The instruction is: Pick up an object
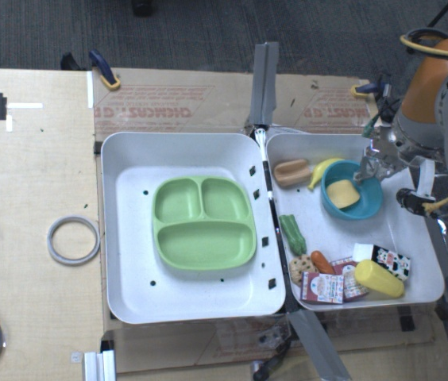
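Hovering over blue bowl's [353,200] right rim, claw [367,170]; grip state unclear.

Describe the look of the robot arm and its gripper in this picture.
The arm is grey with a rounded orange band above the wrist. A yellow-and-black cable loops over its top. The gripper is compact grey and silver metal, with dark fittings and small yellow accents beside it.

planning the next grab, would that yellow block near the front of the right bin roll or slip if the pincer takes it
The yellow block looks rounded and smooth, so it may slip between the fingers. It lies tilted against a small cow-print box, so a push could send it sliding. It seems stiff, probably light plastic.
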`<control>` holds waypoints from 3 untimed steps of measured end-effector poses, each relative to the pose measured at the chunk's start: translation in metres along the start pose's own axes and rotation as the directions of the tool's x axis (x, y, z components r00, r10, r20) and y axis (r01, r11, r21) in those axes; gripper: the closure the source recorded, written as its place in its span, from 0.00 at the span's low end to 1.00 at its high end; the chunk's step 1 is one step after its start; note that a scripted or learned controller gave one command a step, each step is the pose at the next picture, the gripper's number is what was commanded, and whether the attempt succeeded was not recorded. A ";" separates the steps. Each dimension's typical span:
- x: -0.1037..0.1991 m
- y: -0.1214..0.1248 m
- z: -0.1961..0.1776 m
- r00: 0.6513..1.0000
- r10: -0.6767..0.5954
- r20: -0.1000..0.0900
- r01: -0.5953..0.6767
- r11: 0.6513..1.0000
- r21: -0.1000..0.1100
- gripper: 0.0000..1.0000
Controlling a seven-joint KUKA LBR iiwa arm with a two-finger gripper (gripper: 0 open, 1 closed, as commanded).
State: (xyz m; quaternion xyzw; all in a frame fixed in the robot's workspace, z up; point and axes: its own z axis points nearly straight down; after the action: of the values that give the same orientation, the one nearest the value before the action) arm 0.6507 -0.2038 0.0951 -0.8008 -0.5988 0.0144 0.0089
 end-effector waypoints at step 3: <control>0.003 -0.001 0.000 0.999 -0.045 0.007 0.045 0.999 -0.008 1.00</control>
State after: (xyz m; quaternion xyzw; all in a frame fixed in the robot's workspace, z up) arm 0.6507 -0.2006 0.0955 -0.7872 -0.6165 0.0142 0.0039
